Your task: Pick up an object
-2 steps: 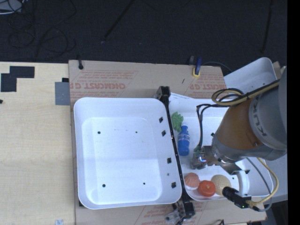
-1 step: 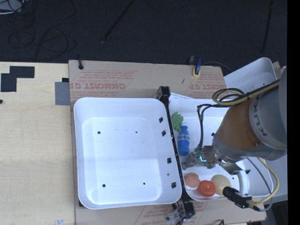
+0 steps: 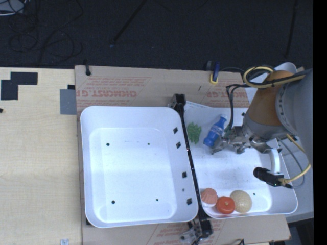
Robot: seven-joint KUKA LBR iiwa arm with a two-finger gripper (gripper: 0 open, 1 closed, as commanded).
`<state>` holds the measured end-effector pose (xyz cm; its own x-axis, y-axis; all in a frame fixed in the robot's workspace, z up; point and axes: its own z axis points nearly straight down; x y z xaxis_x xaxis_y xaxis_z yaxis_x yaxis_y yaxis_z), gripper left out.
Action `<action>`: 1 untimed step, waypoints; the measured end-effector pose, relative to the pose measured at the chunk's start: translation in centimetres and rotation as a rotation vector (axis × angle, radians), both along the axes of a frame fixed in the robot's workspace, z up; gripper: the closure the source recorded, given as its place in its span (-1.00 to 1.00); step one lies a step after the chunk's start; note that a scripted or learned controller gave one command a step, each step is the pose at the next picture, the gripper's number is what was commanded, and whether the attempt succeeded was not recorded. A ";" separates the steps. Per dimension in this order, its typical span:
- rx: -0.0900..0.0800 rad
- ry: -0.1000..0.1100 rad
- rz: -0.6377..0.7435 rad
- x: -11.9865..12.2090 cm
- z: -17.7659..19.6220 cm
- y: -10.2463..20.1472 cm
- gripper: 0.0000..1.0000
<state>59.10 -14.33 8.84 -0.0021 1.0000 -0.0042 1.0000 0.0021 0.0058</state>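
Toward the back of the right bin (image 3: 286,208) the gripper (image 3: 223,146) sits low, its tip just beside the lower end of a blue bottle (image 3: 215,131). Finger spacing cannot be read from this angle, and the bottle is not visibly between them, so no hold can be claimed.

Risks from this position:
- Contact is at one end of the bottle, not its middle. A closure there would probably squeeze the bottle out sideways or let it pivot and drop on the lift.
- A green leafy item (image 3: 194,132) lies just beside the bottle on the divider side. A push from the tip could drive the bottle into it, or both could be caught together.
- The bottle lies near the bin's back wall; a nudge could wedge it there, out of easy reach.

Orientation: the bottle lies on its side. Its long axis runs diagonally, the lighter cap end pointing up and right in view, the base down and left.

A pink piece (image 3: 208,195), a red ball (image 3: 225,204) and a cream ball (image 3: 241,200) rest well apart at the near edge
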 end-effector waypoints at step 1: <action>0.000 0.001 -0.006 -1.3 10.3 -6.8 -1.00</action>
<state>57.79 -21.08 19.11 0.0040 1.0000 -0.0046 1.0000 -0.0040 0.0051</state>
